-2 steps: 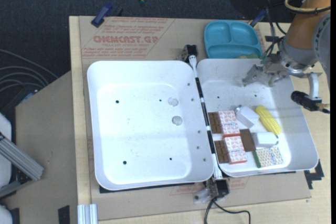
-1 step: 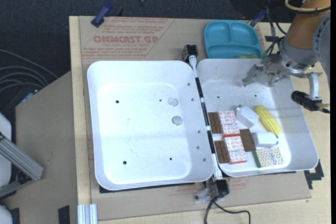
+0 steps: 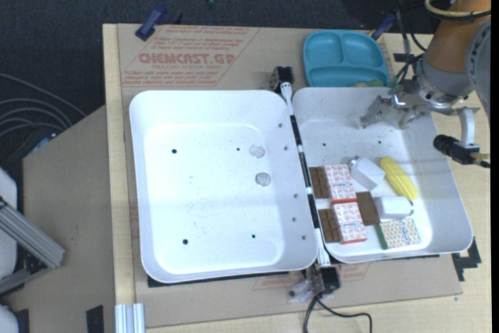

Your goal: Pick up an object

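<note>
Down in the right bin (image 3: 444, 234) sits the pile on offer, and the standout is 1 yellow corn cob (image 3: 398, 177), bumpy and bright, its long axis running on a diagonal from upper left to lower right, lying in the middle-right of the bin. Just beside it on the left is 1 white block (image 3: 366, 171), and below it another white block (image 3: 394, 206), so 2 of those. Left of them lie 2 red-and-white patterned boxes (image 3: 340, 182), 1 above the other, each with a brown strip along the side, the lower one (image 3: 348, 221) near the bin's front edge. At the front right lies 1 flat pale card with coloured print (image 3: 401, 232), a thin green stick along its left edge. The gripper (image 3: 387, 111) hangs over the bin's upper part, well apart from the pile, with nothing between its fingers; how far apart they stand I cannot tell from this angle. The left bin (image 3: 156, 136) shows 2 small grey discs (image 3: 260, 165) near its middle. Behind the bins, 1 teal divided tray (image 3: 343, 57) rests on the surface (image 3: 125, 58), which is board printed in red lettering.
</note>
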`<state>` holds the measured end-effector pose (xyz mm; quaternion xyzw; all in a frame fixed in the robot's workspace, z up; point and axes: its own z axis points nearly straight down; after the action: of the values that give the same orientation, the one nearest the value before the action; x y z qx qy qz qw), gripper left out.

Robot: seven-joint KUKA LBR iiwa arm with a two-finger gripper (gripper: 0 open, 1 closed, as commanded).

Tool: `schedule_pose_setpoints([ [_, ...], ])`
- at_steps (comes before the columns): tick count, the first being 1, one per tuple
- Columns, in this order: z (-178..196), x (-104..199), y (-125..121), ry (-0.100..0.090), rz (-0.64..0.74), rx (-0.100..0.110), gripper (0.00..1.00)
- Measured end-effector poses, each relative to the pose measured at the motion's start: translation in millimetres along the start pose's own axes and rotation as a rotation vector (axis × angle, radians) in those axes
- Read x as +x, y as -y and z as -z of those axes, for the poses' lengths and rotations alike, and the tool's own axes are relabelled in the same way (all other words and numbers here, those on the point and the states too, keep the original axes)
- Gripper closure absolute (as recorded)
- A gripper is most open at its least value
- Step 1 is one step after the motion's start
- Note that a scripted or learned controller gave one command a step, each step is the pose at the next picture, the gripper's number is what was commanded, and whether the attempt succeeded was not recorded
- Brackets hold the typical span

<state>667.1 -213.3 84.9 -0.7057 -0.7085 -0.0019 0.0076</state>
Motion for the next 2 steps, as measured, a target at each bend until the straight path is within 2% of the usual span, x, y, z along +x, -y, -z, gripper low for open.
schedule_pose_setpoints([
  [1,-0.5,3.8,0.7,0.008,-0.002,-0.003,0.0],
  [2,-0.4,3.0,0.6,0.006,-0.002,-0.002,0.0],
])
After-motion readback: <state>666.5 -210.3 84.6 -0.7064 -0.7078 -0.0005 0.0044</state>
